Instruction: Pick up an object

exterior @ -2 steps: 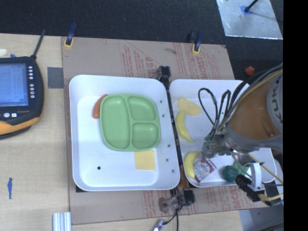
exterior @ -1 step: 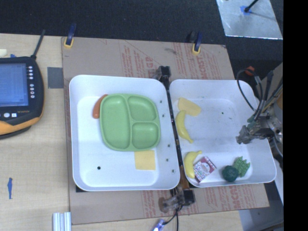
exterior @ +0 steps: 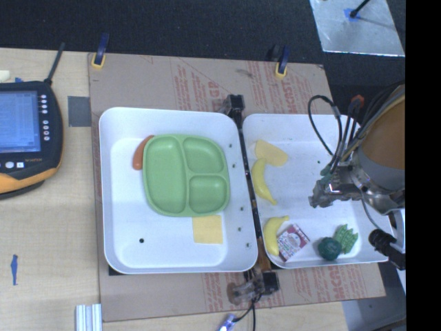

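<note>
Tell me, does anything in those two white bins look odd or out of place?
One thing: an orange-red object in the left bin lies mostly tucked under the green divided plate, with just its edge peeking out. Nothing looks spilled or broken.

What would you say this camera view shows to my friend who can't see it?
A robot arm reaches from the right over the right bin, which holds two bananas, a yellow slice, a packet and a green toy. The left bin holds a green tray and a yellow square.
</note>
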Controlling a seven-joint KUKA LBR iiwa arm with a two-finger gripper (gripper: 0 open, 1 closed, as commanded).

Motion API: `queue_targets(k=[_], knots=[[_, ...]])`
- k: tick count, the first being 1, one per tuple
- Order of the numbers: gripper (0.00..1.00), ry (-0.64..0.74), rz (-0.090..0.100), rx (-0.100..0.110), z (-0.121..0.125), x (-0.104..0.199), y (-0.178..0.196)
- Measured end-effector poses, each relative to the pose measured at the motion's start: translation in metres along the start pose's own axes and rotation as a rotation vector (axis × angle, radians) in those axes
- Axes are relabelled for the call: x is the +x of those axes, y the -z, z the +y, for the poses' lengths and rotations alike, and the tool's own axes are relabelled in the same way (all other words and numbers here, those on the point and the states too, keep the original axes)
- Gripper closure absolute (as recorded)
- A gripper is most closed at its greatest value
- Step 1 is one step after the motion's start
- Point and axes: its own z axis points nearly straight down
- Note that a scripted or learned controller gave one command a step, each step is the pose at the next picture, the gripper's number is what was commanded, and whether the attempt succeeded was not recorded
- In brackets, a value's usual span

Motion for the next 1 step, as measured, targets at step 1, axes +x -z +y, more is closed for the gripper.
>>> queue_targets(k=[1], knots=[[0.0, -0.002, -0.001, 0.0, -0.0001, -0.0006, 0.0]])
